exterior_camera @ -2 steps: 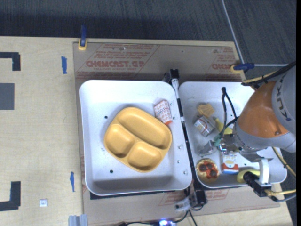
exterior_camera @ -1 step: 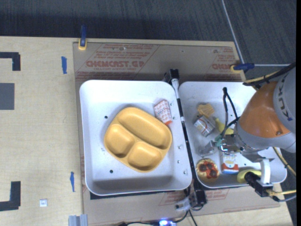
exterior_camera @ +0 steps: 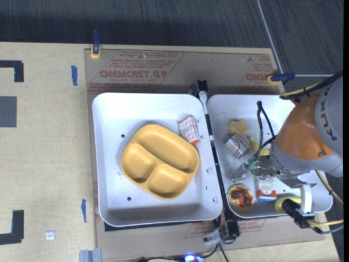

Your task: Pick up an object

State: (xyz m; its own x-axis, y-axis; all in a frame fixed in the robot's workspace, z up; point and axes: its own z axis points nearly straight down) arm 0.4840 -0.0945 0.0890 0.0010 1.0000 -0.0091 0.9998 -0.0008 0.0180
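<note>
The arm, with its orange band point(exterior_camera: 302, 132), reaches in from the right and hangs over the right bin point(exterior_camera: 221, 111). My gripper point(exterior_camera: 260, 170) points down into the middle of that bin, just above a red, white and blue carton point(exterior_camera: 265, 191). Around it lie a silver can point(exterior_camera: 236, 145), a tan biscuit-like piece point(exterior_camera: 238, 127), a round pizza-like toy point(exterior_camera: 241, 196), a small yellow-green item point(exterior_camera: 264, 152) and a yellow banana-like piece point(exterior_camera: 287, 203). The arm hides the bin's right part.
The left bin point(exterior_camera: 106, 146) holds a yellow three-compartment plate point(exterior_camera: 159, 160) and a small red-and-white packet point(exterior_camera: 189, 129) near its right wall. Black cables point(exterior_camera: 264, 121) run from the arm over the right bin. Cardboard point(exterior_camera: 163, 70) lies under both bins.
</note>
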